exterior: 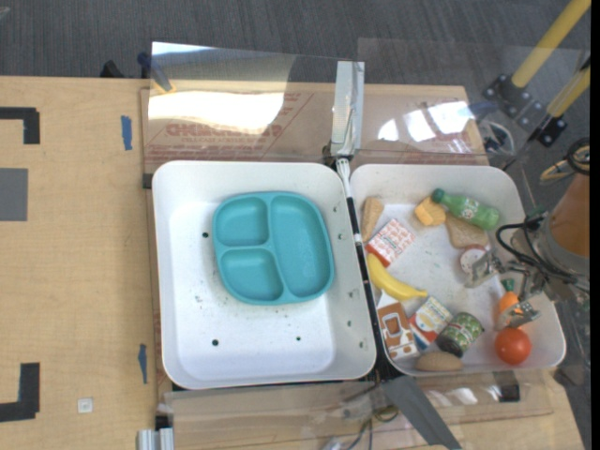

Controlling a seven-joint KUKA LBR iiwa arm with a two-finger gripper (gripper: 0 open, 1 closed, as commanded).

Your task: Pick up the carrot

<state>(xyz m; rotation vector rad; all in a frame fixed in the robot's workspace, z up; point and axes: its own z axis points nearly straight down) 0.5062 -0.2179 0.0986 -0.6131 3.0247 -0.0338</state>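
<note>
The arm (574, 221) shows an orange band on its wrist at the frame's right edge. Black cables (521, 242) loop beneath it. The gripper (497, 270) is grey metal.

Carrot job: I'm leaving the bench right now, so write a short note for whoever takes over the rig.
Gripper: down at the right side of the right bin, right at the carrot; whether it has a grip cannot be told from the camera view.
Carrot: small orange piece low in the right bin, just above the tomato, next to the dark can.
Left bin: holds the teal divided plate.
Done: arm brought to the carrot.
Left: confirm the grasp, then lift the carrot out.
</note>
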